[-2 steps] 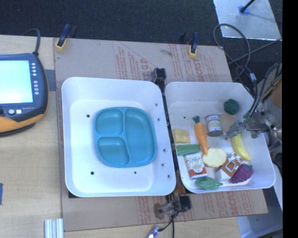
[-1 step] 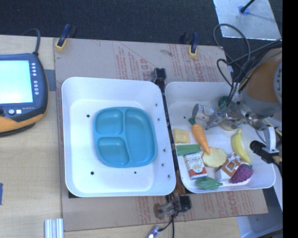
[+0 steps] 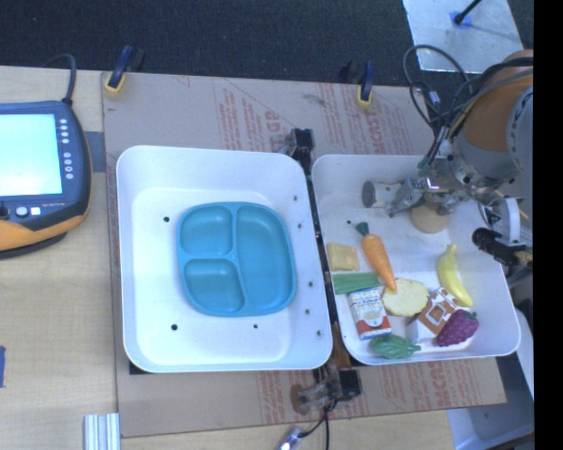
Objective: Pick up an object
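Fingers' spread impossible to tell on gripper (image 3: 422, 193), upper right, just above beige round piece (image 3: 430, 219). Best centred squarely, lowered straight, closed gently.

A robotics lab, by the look of it. The tabletop (image 3: 38, 345) carries a cardboard sheet (image 3: 216, 111) held by clamps (image 3: 120, 71), with two white bins (image 3: 131, 251) fixed side by side. A teach pendant (image 3: 28, 172) with a lit screen lies at the left. Toy food (image 3: 380, 261) fills the right bin, and a cabled robot arm (image 3: 497, 120) reaches over it.
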You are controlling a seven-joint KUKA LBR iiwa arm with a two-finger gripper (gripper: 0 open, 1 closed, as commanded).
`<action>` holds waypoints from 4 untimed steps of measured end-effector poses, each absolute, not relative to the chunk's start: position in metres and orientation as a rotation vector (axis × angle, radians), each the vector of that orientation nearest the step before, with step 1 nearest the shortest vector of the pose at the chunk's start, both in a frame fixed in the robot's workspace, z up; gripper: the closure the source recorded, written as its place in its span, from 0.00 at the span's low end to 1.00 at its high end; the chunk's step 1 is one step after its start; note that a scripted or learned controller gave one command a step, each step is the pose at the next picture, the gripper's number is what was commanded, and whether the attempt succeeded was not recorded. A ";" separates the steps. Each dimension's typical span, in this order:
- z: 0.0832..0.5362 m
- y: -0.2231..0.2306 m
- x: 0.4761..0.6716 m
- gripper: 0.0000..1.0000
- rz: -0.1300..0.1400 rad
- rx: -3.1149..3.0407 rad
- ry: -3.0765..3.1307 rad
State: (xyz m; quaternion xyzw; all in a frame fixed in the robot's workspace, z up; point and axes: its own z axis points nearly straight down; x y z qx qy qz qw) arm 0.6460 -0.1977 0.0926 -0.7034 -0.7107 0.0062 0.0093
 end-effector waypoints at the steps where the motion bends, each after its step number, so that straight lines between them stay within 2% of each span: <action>1: 0.094 -0.170 0.554 0.00 0.002 -2.218 -2.228; 2: 0.097 -0.211 0.650 0.00 0.028 -2.190 -2.210; 3: 0.091 -0.212 0.547 0.00 0.005 -2.214 -2.224; 4: 0.092 -0.194 0.622 0.00 0.000 -2.216 -2.224</action>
